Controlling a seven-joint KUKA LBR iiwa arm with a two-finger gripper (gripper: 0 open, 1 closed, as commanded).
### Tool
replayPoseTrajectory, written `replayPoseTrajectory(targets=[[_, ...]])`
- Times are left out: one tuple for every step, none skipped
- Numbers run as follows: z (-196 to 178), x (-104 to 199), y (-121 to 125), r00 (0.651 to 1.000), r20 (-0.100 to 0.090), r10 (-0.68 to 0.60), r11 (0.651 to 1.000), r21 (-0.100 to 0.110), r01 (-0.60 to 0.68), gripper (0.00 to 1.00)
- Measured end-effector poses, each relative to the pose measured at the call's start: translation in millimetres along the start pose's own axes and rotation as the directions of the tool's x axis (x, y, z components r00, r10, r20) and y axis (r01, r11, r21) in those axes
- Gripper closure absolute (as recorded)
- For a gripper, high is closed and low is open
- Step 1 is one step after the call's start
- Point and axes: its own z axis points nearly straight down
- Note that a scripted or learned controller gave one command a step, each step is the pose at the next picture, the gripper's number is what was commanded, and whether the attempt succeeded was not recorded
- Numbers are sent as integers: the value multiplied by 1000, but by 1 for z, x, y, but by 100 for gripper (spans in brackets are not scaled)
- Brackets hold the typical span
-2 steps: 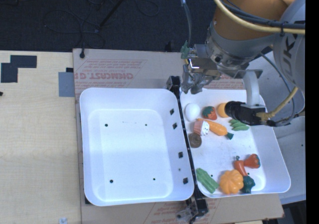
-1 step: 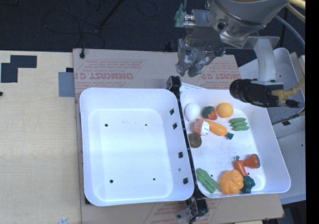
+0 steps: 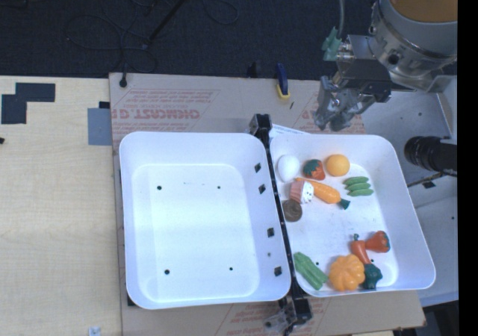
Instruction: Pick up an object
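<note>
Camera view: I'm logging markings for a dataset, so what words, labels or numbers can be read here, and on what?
Red print on the cardboard sheet under the bins: upside down and blurred, too unclear to quote with confidence.
Toy food in the right bin: no readable text.

Both bins (image 3: 194, 148) are white, the right one holding a white egg (image 3: 287, 167), an orange ball (image 3: 337, 165), green pea pods (image 3: 358, 186), an orange carrot (image 3: 326, 193) and a yellow-orange pumpkin (image 3: 346, 272).
</note>
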Motion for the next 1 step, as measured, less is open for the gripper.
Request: replayPoseTrajectory(targets=[[0, -52, -21, 1000, -1, -1, 1000, 0, 1, 100]])
